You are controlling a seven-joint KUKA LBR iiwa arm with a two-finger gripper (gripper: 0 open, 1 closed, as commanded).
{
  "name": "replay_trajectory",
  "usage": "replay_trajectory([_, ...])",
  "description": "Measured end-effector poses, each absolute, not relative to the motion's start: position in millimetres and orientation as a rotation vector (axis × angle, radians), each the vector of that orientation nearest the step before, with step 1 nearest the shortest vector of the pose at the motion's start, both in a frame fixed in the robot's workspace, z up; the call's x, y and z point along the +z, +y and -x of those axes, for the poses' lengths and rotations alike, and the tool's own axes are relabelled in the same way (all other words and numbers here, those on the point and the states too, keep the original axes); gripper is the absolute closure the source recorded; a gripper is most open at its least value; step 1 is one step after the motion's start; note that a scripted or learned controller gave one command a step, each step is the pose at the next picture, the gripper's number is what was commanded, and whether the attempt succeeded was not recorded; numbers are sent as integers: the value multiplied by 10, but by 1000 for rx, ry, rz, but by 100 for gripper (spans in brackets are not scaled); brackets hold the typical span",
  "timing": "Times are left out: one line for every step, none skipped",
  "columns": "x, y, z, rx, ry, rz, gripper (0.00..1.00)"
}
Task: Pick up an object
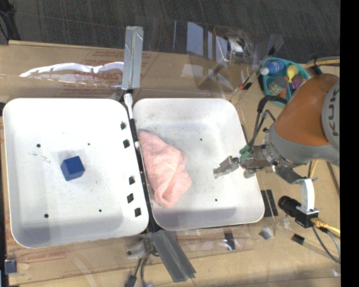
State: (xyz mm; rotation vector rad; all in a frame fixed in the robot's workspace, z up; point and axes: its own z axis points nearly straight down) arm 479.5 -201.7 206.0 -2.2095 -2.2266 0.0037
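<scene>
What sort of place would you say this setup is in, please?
Most likely a robotics lab bench for grasping trials. Two shallow white bins, the left bin and right bin, sit taped onto cardboard, holding only a blue cube and a pink cloth, while a grey-and-orange arm's claw reaches in.

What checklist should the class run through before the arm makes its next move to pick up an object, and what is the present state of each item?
1. Objects available to pick: ok. A pink cloth lies in the right bin, and a blue cube sits in the left bin.
2. Gripper is over a bin: ok, over the right bin's right half.
3. Gripper is at an object: not ok. It is apart from the cloth, with bare bin floor between them.
4. Gripper holds nothing: ok, nothing shows at its tip.
5. Finger opening is ready: cannot tell.
6. Cloth is clear of the bin wall: not ok. It lies against the left wall.
</scene>
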Motion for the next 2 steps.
replay_trajectory([1093, -1401, -5178, 5, -2195, 2240, 0])
replay_trajectory([927, -1298, -5736, 1, -2311, 2127, 0])
